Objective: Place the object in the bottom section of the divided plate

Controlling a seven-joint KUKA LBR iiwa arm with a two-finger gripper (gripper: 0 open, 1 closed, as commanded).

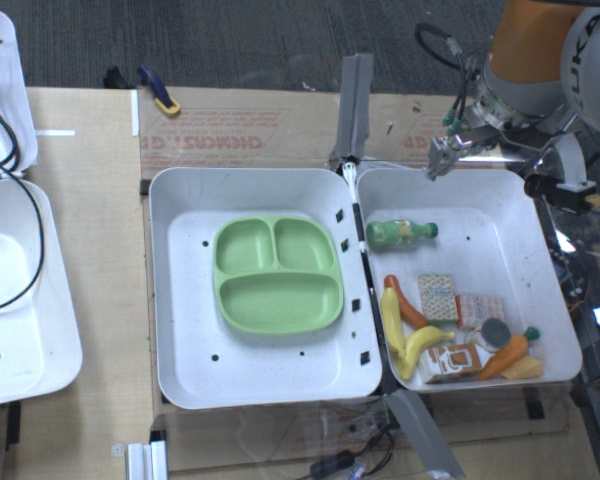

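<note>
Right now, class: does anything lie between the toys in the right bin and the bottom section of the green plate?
Only the bins' adjoining walls separate the toy pile from the divided plate. Its bottom section holds nothing, and the gripper hangs above the right bin's far edge.

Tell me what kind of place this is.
Probably a robotics lab bench: a robot arm over two white bins on taped cardboard, one holding a green divided plate, the other toy food such as a banana.
</note>
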